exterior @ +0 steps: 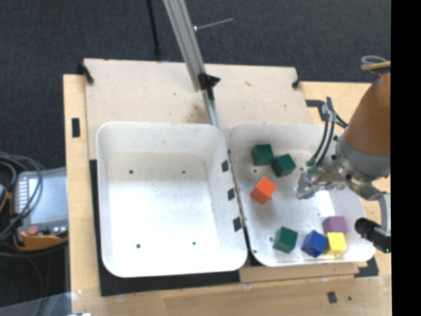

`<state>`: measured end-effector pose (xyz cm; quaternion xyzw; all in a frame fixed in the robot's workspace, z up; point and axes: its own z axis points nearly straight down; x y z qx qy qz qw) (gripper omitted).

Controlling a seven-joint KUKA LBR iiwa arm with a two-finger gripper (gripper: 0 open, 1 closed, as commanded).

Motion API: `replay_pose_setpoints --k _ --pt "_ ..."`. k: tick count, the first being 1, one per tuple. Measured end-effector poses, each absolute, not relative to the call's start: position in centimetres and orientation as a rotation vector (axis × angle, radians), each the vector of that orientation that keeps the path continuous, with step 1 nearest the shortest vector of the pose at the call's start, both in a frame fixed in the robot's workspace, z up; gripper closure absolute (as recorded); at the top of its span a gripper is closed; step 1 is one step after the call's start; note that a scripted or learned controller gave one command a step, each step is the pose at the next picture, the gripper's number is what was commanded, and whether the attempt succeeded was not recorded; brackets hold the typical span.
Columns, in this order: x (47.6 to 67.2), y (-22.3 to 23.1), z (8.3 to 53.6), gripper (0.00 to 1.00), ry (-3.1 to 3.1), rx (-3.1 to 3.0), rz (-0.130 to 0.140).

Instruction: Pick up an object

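The right bin (289, 137) holds several small blocks. Two green blocks (262, 154) (283, 165) lie near its back, and an orange block (264, 189) sits left of the middle. Along the front wall lie a third green block (285, 239), a blue block (315, 243), a yellow block (337, 243) and a purple block (335, 225). My gripper (306, 188) hangs over the middle right of this bin, to the right of the orange block and apart from it. No block shows between its fingers.
The left bin (164, 199) stands beside the right one, sharing a middle wall. A slanted aluminium rail (187, 38) rises from the back of the bench. A pendant and cables (33, 206) lie off the bench at the left.
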<state>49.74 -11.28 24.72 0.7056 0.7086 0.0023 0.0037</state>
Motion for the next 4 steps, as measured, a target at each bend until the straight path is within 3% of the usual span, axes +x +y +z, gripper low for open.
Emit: replay_pose_setpoints --k 3,4 --pt "50.7 3.5 25.2 1.00 2.231 2.212 0.004" --pt "51.9 8.7 25.5 1.00 2.231 2.213 0.003"
